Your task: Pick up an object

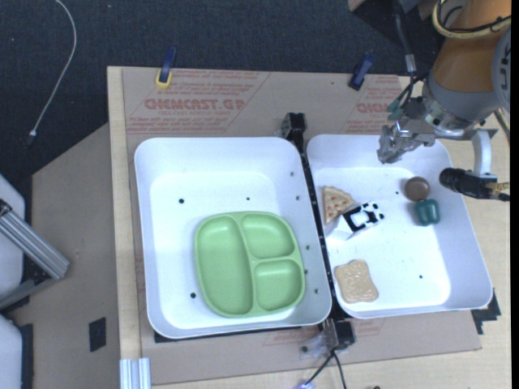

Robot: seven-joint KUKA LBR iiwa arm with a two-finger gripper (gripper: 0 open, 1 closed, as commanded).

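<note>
Above the right bin (454, 290), we log the gripper (395, 149), holding nothing, opening undeterminable; brown disc (417, 188), teal piece (426, 211), toast (356, 281) lie loose for picking.

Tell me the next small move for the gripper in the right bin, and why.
Probably shift the gripper toward the near side of the right bin and lower it over the brown round piece. It sits near the bin's far edge with nothing seen between its fingers, and that piece looks like the closest object, with the teal piece just beyond it.
</note>
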